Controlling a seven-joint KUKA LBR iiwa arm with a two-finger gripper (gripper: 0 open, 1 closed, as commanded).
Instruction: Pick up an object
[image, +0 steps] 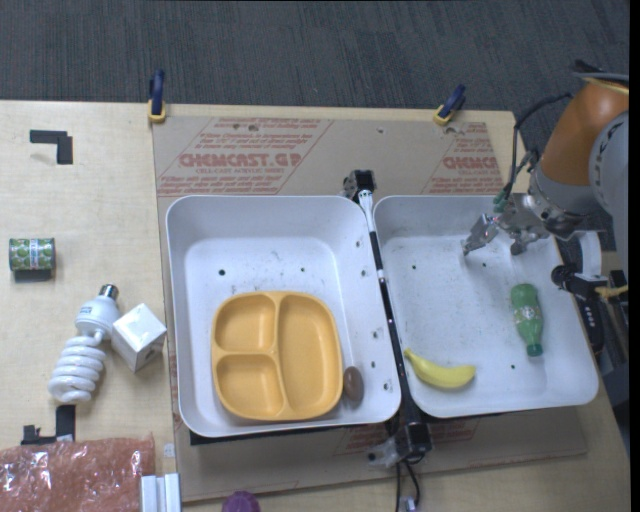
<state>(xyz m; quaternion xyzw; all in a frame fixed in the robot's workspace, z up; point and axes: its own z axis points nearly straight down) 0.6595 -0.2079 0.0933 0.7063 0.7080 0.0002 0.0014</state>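
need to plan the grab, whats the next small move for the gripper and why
Probably move the gripper toward the near side of the right bin, over the green bottle. The gripper sits at the bin's far side with nothing between its fingers, and the bottle is the closest object, lying apart from the banana.
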